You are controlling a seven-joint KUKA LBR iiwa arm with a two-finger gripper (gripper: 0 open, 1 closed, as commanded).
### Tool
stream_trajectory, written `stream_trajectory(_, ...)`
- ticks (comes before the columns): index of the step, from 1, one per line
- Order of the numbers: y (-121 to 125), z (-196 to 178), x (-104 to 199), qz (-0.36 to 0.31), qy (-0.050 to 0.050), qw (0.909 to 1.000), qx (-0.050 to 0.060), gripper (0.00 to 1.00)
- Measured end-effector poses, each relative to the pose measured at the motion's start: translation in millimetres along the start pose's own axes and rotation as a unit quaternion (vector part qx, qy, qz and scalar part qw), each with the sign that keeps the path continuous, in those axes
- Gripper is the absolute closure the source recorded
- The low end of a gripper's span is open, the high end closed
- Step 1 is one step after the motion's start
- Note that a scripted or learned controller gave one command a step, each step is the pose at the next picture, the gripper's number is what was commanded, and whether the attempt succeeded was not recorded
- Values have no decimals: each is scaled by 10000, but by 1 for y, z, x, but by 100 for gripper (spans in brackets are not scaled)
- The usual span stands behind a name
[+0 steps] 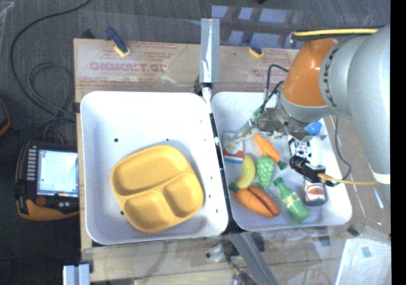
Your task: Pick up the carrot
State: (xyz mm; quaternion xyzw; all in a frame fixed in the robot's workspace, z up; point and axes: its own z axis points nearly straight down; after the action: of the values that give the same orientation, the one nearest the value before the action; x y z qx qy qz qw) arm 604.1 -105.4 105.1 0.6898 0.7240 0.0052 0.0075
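Carrot point(266, 148) lies in the right bin point(339, 214) just under the gripper point(274, 126); can't tell how the fingers stand.

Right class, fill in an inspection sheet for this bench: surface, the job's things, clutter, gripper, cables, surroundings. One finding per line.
Surface: two white bins side by side, left bin, right bin.
Job's things: carrot lies in the right bin, beside the grapes.
Clutter: yellow tray in the left bin; banana, green grapes, hot dog, green bottle in the right.
Gripper: gripper low over the carrot's upper end.
Cables: black cable on the floor.
Surroundings: handheld pendant left of the bench.
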Motion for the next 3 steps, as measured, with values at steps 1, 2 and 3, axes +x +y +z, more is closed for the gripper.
stream_trajectory(1,0,-9,2,-1,27,10000,8,100)
stream_trajectory(2,0,-9,2,0,27,10000,9,0)
stream_trajectory(3,-32,7,2,-86,1,9999,-57,0)
